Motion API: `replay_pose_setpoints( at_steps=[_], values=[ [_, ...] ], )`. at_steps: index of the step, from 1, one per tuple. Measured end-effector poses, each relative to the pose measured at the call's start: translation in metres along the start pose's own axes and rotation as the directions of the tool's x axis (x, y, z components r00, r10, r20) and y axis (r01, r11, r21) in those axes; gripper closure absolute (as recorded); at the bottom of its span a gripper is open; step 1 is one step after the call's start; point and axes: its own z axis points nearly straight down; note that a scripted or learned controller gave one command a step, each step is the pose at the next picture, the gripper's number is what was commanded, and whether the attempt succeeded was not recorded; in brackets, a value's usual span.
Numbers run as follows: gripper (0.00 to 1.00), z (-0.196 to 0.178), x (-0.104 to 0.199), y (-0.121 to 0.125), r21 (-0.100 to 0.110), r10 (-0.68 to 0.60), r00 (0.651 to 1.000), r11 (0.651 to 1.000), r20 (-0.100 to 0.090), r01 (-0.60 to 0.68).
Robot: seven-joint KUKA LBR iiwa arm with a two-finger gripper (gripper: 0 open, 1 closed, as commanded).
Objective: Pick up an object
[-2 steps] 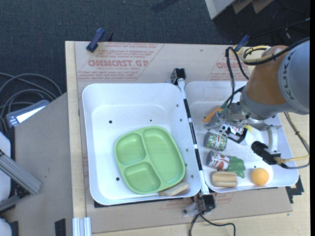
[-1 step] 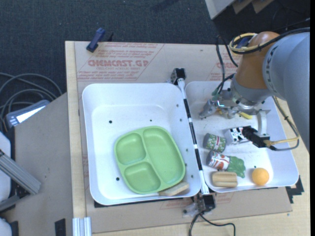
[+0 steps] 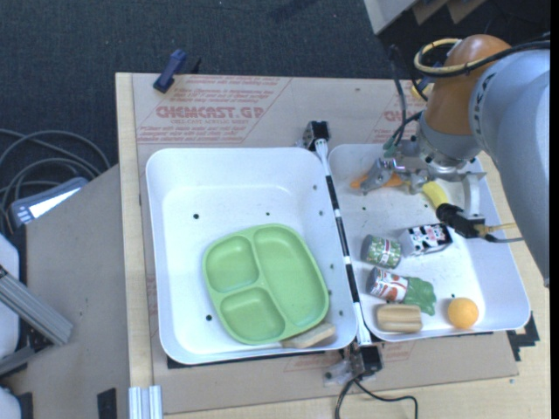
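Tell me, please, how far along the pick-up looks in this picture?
Early stage. Done: the arm has reached the right bin, its gripper low at the far end by an orange item. In hand: nothing visibly lifted. Left: grasping and raising something; the cans, orange ball and others lie untouched.

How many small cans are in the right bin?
2. One green can lies near the divider, beside a black-and-white object. One red-and-white can lies just below it, against a green item. The arm covers the bin's upper part, so more may be hidden.

arm [image 3: 489, 85]: reaching in from right, wrist bent downward | jaws: state unclear
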Motion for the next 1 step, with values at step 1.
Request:
replay_pose_setpoints(
  at_steps=[1],
  values=[
    [0.00,0.0019,-0.0179,0.0052,0.010,0.002,1.000,1.000,-0.001,-0.002]
  ],
)
